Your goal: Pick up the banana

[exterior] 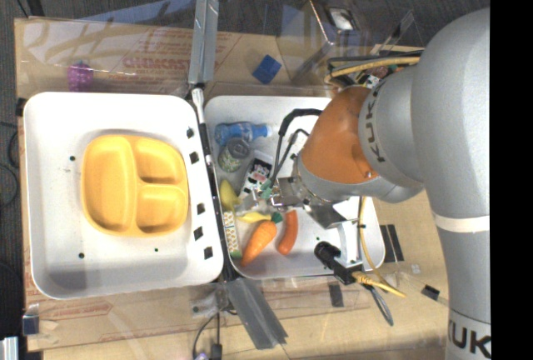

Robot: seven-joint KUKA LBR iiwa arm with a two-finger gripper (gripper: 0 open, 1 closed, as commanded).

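Although much of the right bin (366,254) was crowded with toys, the banana (228,195) could be picked out against its left wall, a small yellow piece lying near the divider between the two bins, with its long axis running roughly along that wall, from the far side of the bin toward the near side. A second pale yellow piece (252,217) lay just beside it toward the bin's middle; whether that was part of the same fruit could not be told. Close by were an orange carrot (260,240) and a red-orange sausage-like toy (286,233), both slanted and lying nearer the front edge of the bin. The hand (273,193) hung low over the bin just to the right of the banana in this view, amid the clutter, so the fruit lay a short way off toward the divider. Whether the hand was open or closed could not be told, since the orange-banded wrist hid much of it, and nothing could be seen gripped. A short shift toward the divider, with the grip set across the fruit's length, looked likely to matter most. In the left bin (50,267) sat a yellow divided tray (133,182), well apart.
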